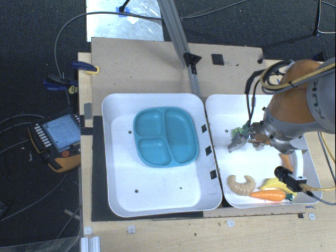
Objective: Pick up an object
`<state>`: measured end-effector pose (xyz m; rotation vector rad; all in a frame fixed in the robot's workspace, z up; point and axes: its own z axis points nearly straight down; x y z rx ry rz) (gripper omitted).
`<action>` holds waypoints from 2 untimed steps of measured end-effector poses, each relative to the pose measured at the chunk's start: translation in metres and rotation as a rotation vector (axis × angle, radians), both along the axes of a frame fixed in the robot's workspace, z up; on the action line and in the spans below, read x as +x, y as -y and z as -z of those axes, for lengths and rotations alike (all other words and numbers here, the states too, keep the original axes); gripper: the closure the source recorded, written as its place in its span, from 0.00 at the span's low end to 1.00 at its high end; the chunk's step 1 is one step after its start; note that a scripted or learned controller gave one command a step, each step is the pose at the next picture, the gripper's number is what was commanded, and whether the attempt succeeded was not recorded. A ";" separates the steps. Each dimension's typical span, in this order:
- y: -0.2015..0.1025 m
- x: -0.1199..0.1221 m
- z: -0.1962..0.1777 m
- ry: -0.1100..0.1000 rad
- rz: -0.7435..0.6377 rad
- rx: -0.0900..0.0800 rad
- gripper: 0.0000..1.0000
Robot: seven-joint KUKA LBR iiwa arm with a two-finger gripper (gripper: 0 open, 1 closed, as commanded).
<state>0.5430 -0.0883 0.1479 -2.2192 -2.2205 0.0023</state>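
— Claw [237, 139] hanging low over the right bin [220, 109], something small and green showing at its tip; whether gripped or merely beside, impossible telling.

— Nearest picks?

— Lying below the claw: croissant [241, 185], then carrot [268, 195] and banana [277, 183] toward the arm. Likely light, hard, slick toys; pinching the carrot mid-body looking safest. Blue plate [166, 136] sitting leftward in the other bin.

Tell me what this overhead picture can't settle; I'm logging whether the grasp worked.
- Gripper, camera view: too small and blurred to read; the green bit there can't be identified.
- Yellow item, right bin: partly hidden by the carrot and a black part.
- Croissant: fully visible.
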 end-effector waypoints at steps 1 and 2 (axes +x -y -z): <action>-0.001 0.001 0.061 0.005 0.000 -0.001 0.00; 0.000 0.002 0.048 0.008 -0.001 -0.001 1.00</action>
